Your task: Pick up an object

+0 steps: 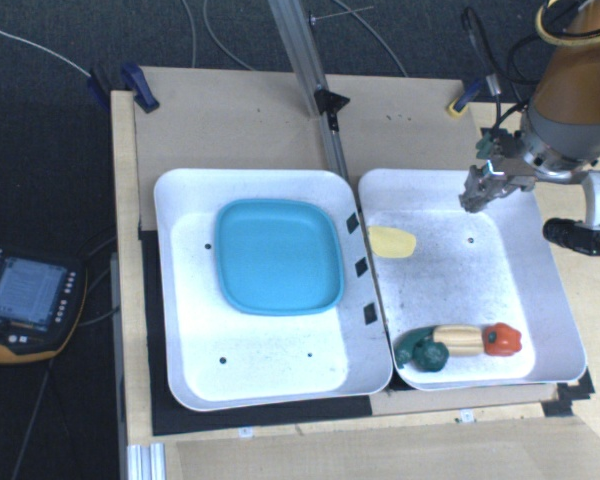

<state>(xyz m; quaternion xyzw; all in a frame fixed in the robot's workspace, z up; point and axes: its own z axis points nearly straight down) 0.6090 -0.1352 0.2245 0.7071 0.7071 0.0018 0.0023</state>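
In the right bin point(540, 268) a flat yellow piece point(391, 242) lies by the left wall. Along the bin's front wall sit a dark green object point(423, 352), a tan cylinder point(458, 340) and a red tomato-like object point(501, 339), close together in a row. My gripper point(477, 197) hangs over the back right part of this bin, well above the floor and far from all of these objects. Nothing shows between its fingers.
The left bin point(180, 268) holds a square turquoise plate point(280, 256). A slanted metal pole point(305, 48) rises at the back between the bins. A blue clamp point(140, 88) sits at the bench's far left corner, and a handheld pendant point(25, 298) lies off the bench at left.
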